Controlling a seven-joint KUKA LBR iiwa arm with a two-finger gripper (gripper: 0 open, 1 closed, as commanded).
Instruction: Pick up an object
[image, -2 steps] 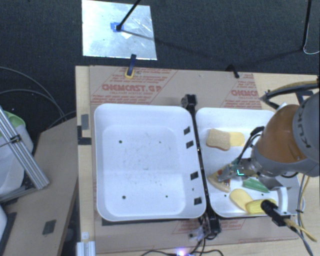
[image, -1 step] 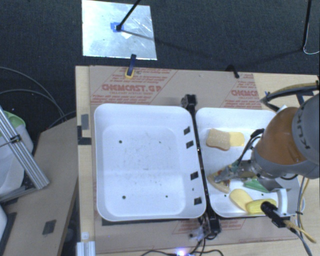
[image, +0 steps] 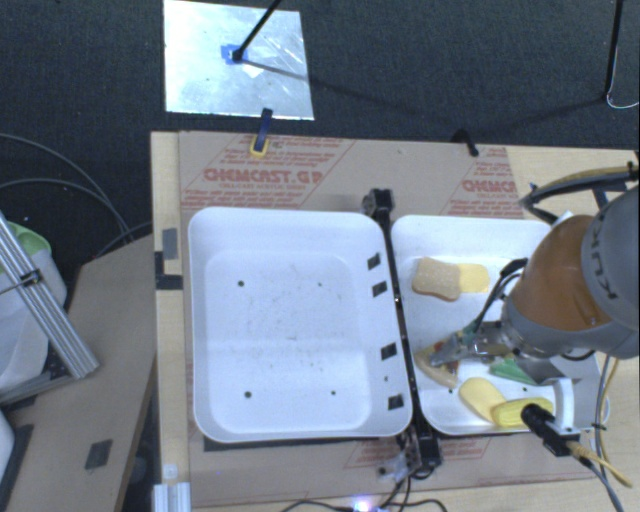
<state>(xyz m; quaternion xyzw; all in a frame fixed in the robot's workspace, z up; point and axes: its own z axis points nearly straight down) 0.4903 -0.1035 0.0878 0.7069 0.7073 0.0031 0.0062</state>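
Camera view shows a tan sponge (image: 448, 278) lying in the right bin (image: 470, 232), toward its far left part, apart from the other things. Nearer, two yellow pieces (image: 500, 404) and a green piece (image: 512, 370) crowd the near right corner. The gripper (image: 455, 350) sits low at the bin's left side over a pale flat piece (image: 432, 368); whether it grasps anything I cannot tell. Risk: so close to the wall, it may pinch nothing, or nudge the crowded pieces aside.
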